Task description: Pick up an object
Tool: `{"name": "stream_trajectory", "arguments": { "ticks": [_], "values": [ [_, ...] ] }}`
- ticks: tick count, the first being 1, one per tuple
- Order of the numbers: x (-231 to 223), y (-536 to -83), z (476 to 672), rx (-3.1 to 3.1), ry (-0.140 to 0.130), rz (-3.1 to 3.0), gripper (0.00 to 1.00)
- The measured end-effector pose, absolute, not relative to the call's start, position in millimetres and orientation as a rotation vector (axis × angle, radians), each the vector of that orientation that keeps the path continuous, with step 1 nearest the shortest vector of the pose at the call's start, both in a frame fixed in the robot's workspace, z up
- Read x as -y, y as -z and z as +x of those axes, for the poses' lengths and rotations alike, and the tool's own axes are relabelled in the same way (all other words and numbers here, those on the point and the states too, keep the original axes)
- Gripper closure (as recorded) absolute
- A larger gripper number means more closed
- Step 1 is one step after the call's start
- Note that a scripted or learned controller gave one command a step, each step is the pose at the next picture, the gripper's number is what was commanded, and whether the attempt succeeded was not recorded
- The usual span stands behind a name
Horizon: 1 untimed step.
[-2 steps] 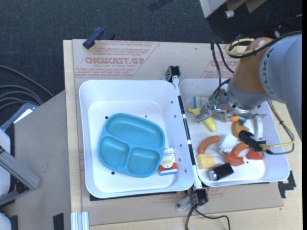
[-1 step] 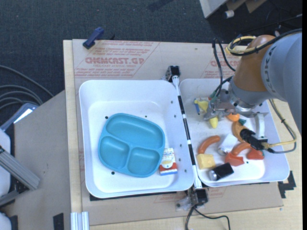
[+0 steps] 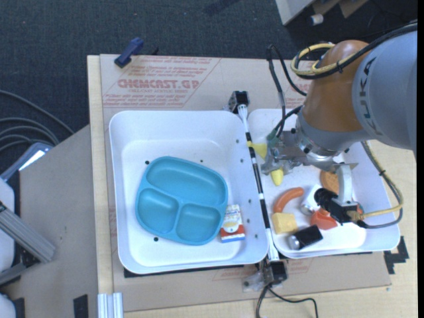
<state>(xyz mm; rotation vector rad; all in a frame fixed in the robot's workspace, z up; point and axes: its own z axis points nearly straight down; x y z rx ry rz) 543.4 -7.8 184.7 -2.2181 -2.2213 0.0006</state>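
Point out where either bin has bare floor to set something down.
The left bin has bare floor along its far side and left wall, around the blue divided plate; a small carton sits at the plate's right. The right bin is crowded: arm overhead, orange sausage, yellow block, black object.

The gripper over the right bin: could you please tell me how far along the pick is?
Done: the gripper is down in the right bin, near a small yellow piece. In hand: no object visibly held. Left: grasping and lifting; the orange sausage, yellow block and black item lie on the bin floor.
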Motion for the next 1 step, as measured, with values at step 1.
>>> {"name": "stream_trajectory", "arguments": {
  "ticks": [1],
  "values": [
    [-38.0, -259.6, 512.8, 2.221, -0.001, -2.220, 1.00]
  ]
}}
